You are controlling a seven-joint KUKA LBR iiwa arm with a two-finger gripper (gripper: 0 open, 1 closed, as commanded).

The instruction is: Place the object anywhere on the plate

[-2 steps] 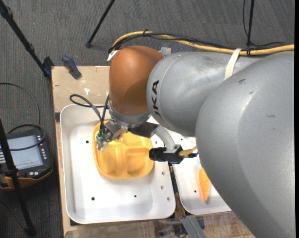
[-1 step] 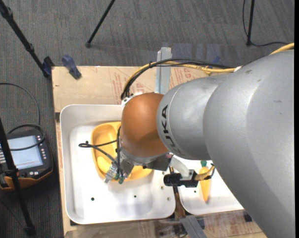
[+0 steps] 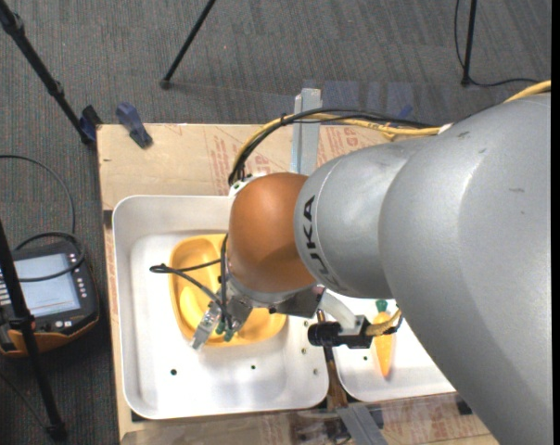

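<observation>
This is a robotics lab or test cell. A large grey industrial arm (image 3: 428, 239) with an orange band reaches over a bare plywood bench (image 3: 183, 160) bearing two shallow white bins (image 3: 132, 248). A handheld control pendant with a lit screen (image 3: 41, 290) lies on grey office carpet (image 3: 95, 35) to the left. Black tripod legs (image 3: 192, 35) and stand poles ring the bench, and loose yellow and black cables (image 3: 354, 123) trail over it

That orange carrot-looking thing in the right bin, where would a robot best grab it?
Probably across the carrot at its thicker upper part, near the green top, coming straight down. It lies flat in the right bin and tapers to a thin tip, so the wider end should give a surer hold.
</observation>
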